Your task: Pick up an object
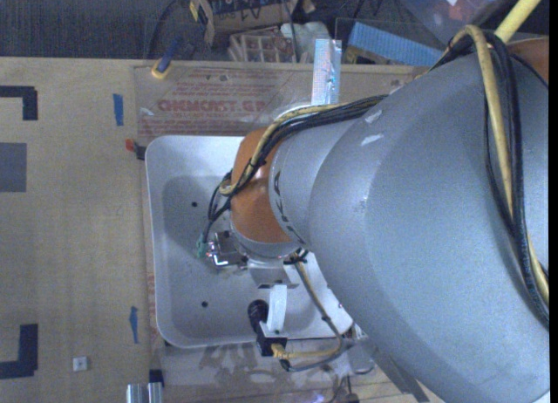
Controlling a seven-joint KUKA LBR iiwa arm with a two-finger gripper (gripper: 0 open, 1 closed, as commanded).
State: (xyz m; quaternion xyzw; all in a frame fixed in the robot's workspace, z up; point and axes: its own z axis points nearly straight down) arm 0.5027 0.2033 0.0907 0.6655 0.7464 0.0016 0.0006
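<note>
Arm [418,218] over white bin [174,305], contents hidden

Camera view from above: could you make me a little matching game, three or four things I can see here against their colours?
Things:
1. bin
2. arm's big casing
3. band above the wrist
4. tape strips on the bench

Colours:
A. orange
B. blue
C. white
D. grey

Pairs: 1-C, 2-D, 3-A, 4-B
</note>
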